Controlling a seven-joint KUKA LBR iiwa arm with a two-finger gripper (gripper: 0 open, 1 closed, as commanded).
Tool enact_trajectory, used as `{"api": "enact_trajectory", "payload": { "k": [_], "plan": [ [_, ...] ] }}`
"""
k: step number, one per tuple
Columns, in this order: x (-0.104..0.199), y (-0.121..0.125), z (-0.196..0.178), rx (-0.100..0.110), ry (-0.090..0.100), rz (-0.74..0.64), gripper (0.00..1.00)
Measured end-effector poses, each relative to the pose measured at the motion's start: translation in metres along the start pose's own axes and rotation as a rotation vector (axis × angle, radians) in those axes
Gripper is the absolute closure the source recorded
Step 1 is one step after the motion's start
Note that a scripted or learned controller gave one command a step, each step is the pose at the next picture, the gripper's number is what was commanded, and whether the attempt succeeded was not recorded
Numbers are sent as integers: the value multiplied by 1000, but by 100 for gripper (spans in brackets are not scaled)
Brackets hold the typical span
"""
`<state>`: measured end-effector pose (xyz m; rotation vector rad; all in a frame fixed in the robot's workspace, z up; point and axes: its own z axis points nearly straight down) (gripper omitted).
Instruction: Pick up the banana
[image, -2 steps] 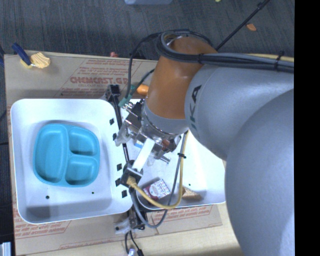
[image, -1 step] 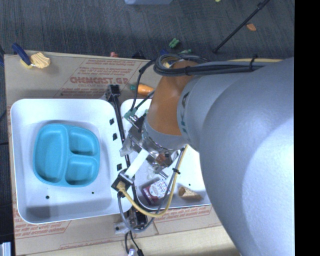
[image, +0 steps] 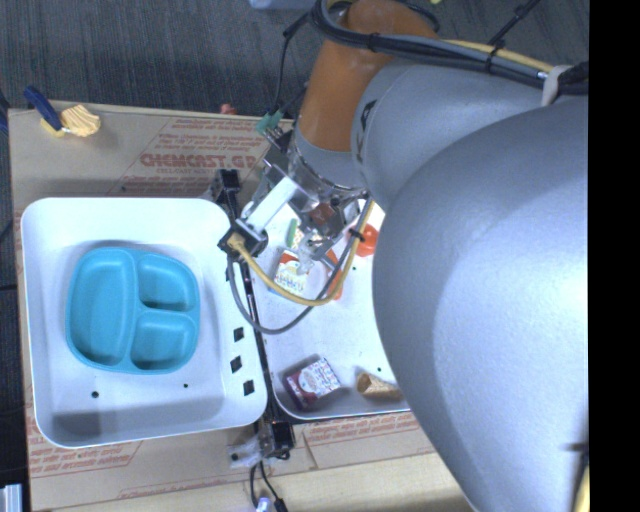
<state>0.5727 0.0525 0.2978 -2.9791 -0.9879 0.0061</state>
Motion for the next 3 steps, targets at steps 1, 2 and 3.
{"api": "enact_trajectory", "payload": {
  "k": [1,2,3],
  "plan": [
    [3,99,38,0,-1,106,0],
    [-50,2,-10,1,-1,325,0],
    [-40,29,108,2,-5,434,0]
  ]
}}
